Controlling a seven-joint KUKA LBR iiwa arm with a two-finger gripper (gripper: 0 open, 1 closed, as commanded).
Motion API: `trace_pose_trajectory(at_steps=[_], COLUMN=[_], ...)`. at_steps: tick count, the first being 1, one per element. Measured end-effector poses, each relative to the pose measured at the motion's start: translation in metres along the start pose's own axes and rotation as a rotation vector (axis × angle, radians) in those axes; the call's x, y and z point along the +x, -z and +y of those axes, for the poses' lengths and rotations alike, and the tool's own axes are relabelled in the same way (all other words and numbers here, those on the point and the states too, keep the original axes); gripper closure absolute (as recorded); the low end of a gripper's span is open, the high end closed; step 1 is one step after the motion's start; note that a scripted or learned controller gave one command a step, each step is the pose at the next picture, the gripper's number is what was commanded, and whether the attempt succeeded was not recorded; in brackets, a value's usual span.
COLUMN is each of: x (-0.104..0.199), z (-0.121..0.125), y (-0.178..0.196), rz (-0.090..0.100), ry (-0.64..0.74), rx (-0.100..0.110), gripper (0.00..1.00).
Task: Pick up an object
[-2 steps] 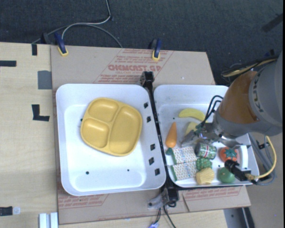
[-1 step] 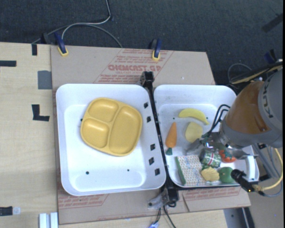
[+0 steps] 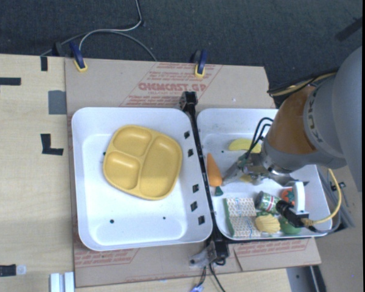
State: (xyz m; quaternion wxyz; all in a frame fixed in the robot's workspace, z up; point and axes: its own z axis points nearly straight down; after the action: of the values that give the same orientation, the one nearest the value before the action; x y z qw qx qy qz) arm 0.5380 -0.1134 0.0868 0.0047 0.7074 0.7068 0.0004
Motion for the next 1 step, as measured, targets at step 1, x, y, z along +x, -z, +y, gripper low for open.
trace_pose_trajectory(at_steps=[1], x=[-0.0133], z=[-0.0468], y=[0.002], rz=[-0.003], ry=[0.005], rx=[-0.019], gripper=[0.0])
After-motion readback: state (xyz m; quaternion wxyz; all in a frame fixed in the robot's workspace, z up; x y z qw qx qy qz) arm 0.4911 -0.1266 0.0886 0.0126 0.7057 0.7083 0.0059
